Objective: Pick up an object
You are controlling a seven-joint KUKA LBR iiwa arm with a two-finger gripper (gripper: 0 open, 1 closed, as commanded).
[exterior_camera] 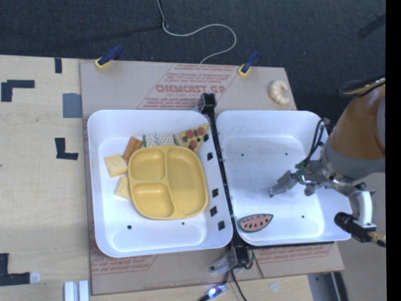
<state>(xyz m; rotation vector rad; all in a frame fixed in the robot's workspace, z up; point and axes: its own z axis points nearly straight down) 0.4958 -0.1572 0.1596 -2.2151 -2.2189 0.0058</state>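
A cardboard-topped bench [188, 89] carries two white bins side by side. In the right bin [269, 130], near its front wall, lies a toy watermelon slice [255, 222], flat, thin and probably light and stiff; its curved rind edge looks the best place to pinch. The gripper [282, 185] hangs above the bin floor, apart from the slice, nothing between its fingers; whether they are spread I cannot tell. The left bin [103, 127] holds a yellow divided plate [168, 182] and crackers [116, 165].
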